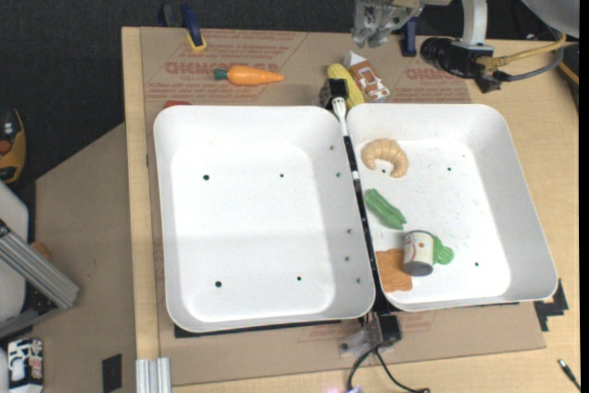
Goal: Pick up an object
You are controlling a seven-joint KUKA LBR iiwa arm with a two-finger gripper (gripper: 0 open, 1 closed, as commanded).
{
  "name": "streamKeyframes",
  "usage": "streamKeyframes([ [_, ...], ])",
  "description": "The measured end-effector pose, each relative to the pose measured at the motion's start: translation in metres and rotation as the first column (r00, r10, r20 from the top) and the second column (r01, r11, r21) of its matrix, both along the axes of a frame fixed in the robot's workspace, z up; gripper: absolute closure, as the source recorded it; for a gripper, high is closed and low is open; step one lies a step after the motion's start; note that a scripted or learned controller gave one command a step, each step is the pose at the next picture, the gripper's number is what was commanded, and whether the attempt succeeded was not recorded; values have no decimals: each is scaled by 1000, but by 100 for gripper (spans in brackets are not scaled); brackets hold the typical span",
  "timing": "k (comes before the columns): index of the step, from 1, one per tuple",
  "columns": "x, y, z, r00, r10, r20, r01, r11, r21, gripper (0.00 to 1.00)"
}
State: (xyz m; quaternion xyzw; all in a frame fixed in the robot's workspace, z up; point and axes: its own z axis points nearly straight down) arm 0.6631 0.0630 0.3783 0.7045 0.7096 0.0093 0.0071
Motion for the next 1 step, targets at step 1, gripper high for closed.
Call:
streamKeyframes([
  [1,-39,61,-88,999,-1,-35,0,1000,-2,100],
])
